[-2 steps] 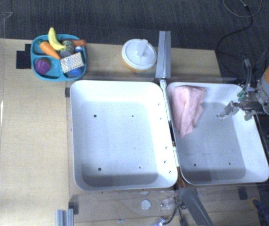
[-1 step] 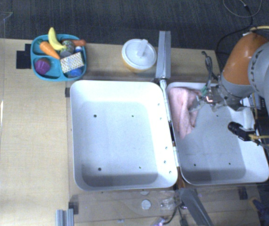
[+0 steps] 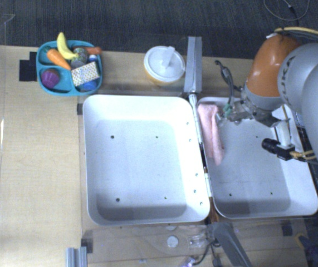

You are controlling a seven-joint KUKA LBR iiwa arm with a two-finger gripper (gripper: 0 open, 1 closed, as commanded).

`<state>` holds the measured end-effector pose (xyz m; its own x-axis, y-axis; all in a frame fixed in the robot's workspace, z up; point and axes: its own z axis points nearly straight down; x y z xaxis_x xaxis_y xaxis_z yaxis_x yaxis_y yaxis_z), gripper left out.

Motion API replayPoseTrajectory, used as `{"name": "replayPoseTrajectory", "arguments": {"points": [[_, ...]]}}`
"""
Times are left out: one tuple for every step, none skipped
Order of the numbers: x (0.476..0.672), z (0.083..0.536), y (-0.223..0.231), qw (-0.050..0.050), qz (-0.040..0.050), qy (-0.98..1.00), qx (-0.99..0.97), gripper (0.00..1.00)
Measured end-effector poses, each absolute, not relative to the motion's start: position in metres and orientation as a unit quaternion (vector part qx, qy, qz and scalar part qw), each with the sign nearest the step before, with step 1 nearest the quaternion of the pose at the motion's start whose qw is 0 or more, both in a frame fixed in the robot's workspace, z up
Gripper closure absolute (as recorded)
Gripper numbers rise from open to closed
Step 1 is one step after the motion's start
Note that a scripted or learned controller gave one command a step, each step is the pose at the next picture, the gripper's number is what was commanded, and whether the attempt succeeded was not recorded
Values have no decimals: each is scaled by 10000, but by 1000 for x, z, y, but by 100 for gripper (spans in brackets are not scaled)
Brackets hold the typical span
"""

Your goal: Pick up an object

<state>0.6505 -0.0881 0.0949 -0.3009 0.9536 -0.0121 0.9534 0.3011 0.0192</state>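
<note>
A pink cloth (image 3: pixel 210 131) lies crumpled along the left wall of the right bin (image 3: pixel 270 204), stretching from the bin's far corner toward its middle. My gripper (image 3: pixel 229 114) hangs low over the far left part of that bin, right beside the cloth's upper end; whether it touches the cloth is unclear. The grey arm with its orange band (image 3: pixel 270 65) covers the bin's far right corner.
The left bin (image 3: pixel 142 204) sits beside the right one, with a grey metal post (image 3: pixel 192 65) at the far end of the seam between them. Behind the bins stand a white lidded cup (image 3: pixel 164 64) and a blue tray of toy food (image 3: pixel 69 67).
</note>
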Motion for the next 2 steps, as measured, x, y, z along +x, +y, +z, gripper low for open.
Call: {"name": "replayPoseTrajectory", "arguments": {"points": [[620,140,-89,39,26,8021,5972,0],[620,93,-92,81,40,8648,5021,0]]}}
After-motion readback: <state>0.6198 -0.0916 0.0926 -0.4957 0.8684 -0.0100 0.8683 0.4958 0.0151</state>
